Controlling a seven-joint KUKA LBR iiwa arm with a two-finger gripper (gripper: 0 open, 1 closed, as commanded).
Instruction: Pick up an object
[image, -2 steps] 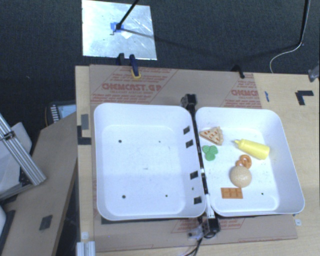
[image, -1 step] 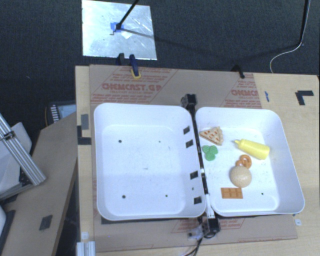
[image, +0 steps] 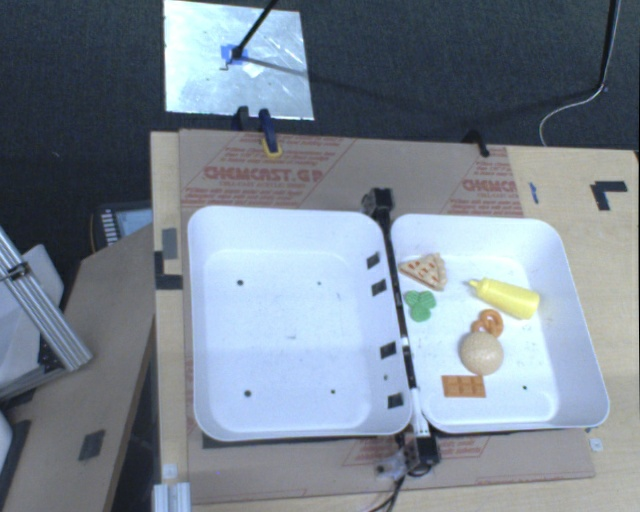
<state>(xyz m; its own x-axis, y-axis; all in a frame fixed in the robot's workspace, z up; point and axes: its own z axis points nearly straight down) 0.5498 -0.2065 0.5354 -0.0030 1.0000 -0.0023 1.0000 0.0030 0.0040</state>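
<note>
The right white bin (image: 560, 260) holds several small toy foods. A tan pizza-like wedge (image: 425, 270) lies near its upper left. Below it sits a green leafy piece (image: 420, 305). A yellow bottle (image: 506, 295) lies on its side toward the middle. Just under the bottle is a small orange pretzel (image: 489, 321), touching a round beige bun (image: 481, 352). A flat orange cracker (image: 463, 386) lies near the bin's front.
The left white bin (image: 285, 330) stands beside the right one, joined along a black-clipped seam (image: 390, 300). Both rest on a cardboard sheet (image: 330, 165) on the wooden bench. A shiny foil square (image: 238, 58) lies on the dark floor behind.
</note>
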